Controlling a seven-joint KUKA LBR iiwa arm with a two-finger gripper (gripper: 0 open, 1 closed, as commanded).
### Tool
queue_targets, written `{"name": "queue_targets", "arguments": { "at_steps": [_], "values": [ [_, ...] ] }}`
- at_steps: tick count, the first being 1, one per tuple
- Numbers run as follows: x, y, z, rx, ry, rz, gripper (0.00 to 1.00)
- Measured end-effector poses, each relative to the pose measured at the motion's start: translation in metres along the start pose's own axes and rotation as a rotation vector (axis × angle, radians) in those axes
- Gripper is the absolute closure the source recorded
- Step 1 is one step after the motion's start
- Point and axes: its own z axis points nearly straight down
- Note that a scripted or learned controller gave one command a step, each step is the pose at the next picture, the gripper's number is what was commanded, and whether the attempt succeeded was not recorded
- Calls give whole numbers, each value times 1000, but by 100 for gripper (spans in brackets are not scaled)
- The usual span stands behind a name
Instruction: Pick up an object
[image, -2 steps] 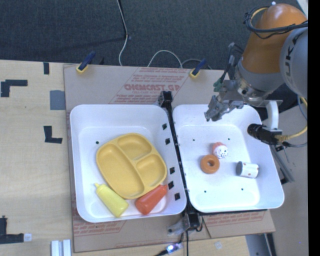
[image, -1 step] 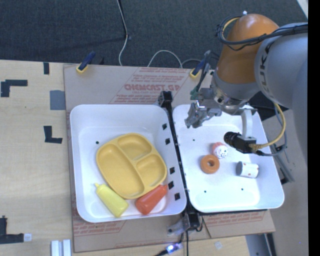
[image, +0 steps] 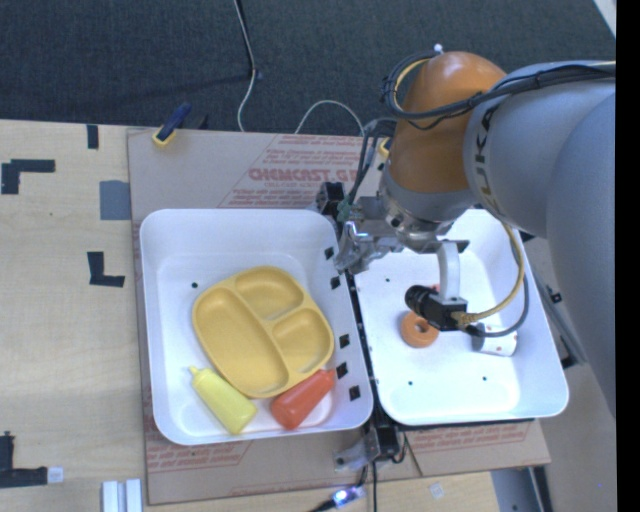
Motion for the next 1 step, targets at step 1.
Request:
{"name": "queue_targets", "arguments": {
  "at_steps": [1],
  "values": [
    [50, 3, 5, -2, 0, 0, 100]
  ]
}}
